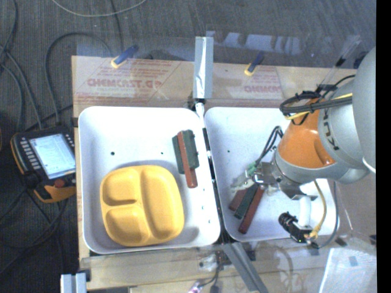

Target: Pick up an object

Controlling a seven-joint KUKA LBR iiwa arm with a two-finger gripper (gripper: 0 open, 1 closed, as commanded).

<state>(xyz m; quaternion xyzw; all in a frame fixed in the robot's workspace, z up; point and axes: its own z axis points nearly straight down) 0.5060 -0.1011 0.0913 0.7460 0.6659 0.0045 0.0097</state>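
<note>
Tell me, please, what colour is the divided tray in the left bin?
Yellow; the divided tray shows clearly in the camera view, lying in the left bin.

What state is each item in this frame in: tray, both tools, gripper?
Yellow plastic divided tray: lying flat in the left white bin, compartments up.
Dark green and red-brown tool: lying flat beside the tray, against the bin's right wall.
Second dark green and red-brown tool: lying flat in the right white bin.
Gripper: low over that second tool.
</note>
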